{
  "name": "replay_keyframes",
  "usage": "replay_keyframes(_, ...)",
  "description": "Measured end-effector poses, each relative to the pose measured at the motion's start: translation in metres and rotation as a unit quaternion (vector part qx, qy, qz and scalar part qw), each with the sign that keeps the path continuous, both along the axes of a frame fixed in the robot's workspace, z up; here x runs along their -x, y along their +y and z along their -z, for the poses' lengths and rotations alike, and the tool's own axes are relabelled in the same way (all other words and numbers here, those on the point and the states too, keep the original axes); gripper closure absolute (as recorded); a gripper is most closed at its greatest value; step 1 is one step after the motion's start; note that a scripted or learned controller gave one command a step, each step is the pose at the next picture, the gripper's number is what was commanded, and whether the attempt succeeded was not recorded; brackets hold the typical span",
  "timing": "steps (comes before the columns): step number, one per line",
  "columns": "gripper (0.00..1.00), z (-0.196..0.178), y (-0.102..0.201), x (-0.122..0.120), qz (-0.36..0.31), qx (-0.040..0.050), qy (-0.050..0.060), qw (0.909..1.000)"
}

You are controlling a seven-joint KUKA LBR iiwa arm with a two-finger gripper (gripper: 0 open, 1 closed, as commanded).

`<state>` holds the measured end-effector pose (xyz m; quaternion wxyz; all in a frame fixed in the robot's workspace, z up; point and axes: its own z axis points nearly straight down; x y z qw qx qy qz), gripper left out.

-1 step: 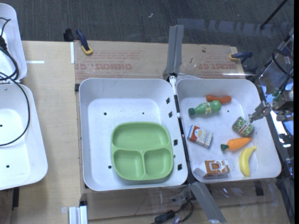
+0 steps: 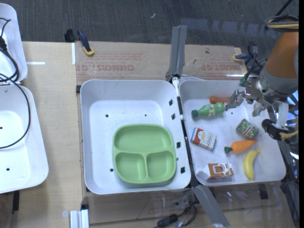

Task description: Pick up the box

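A small white and orange box [image 2: 203,138] lies flat near the left side of the right bin [image 2: 190,90]. A second carton, brown and white [image 2: 221,171], rests at that bin's front edge. My gripper [image 2: 246,104] hangs over the back right part of the bin, above and to the right of both boxes. Its fingers [image 2: 234,99] are spread open with nothing between them. The nearest finger is just right of a green bottle [image 2: 208,110].
Also in the right bin are a small orange piece [image 2: 219,99], a green packet [image 2: 247,128], a carrot [image 2: 241,146] and a banana [image 2: 250,163]. The left bin [image 2: 95,127] holds a green divided plate [image 2: 144,153].
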<state>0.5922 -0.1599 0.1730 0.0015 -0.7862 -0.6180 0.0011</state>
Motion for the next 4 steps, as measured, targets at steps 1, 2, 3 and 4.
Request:
replay_keyframes(1,0.00,0.054,0.064,0.021,0.045,-0.0001,0.001,0.9990)
replay_keyframes(2,0.00,0.077,0.065,0.094,0.146,-0.0017,-0.007,0.9892)
replay_keyframes(3,0.00,0.077,0.057,0.022,0.197,-0.0001,-0.005,0.9803)
replay_keyframes(4,0.00,0.077,0.061,0.035,0.222,0.0001,-0.007,0.9751)
